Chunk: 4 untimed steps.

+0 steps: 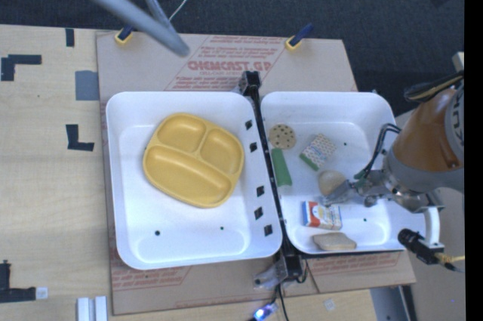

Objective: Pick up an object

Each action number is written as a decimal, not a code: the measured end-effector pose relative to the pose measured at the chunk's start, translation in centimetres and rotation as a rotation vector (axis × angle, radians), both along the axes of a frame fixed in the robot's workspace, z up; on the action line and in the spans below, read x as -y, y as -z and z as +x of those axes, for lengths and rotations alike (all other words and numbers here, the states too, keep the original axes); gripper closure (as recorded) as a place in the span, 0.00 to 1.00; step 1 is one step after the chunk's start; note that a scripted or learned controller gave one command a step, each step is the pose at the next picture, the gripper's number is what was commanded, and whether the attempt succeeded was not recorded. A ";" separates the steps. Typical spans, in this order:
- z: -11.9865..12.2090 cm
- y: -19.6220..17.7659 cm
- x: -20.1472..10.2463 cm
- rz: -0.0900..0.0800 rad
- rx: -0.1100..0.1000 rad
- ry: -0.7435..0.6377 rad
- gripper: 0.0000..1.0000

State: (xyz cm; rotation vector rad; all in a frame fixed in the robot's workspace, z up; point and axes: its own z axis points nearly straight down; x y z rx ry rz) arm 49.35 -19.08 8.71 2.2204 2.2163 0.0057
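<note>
Your hand (341, 191) sits low in the right bin (377, 112), reaching in from the right, its tip just beside a small tan lump (330, 180); you cannot tell how wide it stands. Near it lie a red-and-white carton (324, 215), a tan stone-like piece (334, 242), a green bar (281, 167), a speckled disc (281, 135) and a patterned packet (318, 150). The left bin (128, 236) holds a yellow divided tray (193, 158)
</note>
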 end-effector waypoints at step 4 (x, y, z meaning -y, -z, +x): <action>1.3 -12.6 -4.6 0.002 -0.005 -0.009 1.00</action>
